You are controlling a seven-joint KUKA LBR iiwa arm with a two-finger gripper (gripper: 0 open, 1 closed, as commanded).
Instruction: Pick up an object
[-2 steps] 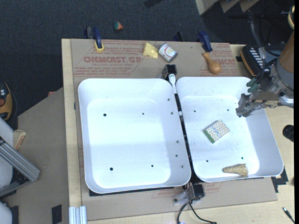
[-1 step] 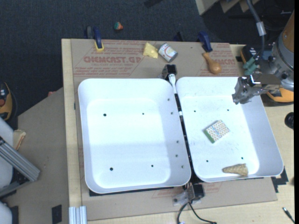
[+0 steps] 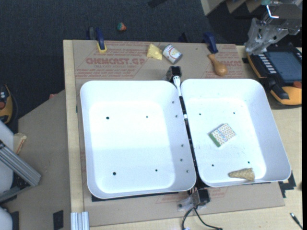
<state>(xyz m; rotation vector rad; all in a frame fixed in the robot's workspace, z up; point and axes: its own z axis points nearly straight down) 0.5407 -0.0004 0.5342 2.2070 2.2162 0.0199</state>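
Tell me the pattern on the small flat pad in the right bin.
The pad has a fine speckled dot pattern with a greenish edge, seen in the camera view.

A dark blue-grey carpet (image 3: 57, 13) covers the floor above and left of the bench, with a small coloured scrap (image 3: 122, 27) lying on it near the bench's far edge. The bench top (image 3: 72, 128) is a pale brown board printed with red lettering (image 3: 115, 60), held at its far edge by two blue clamps (image 3: 100, 40) — one toward the left, one toward the right. At the lower left stands a grey metal rail (image 3: 19, 166), and light falls evenly — no hard shadows on the board.
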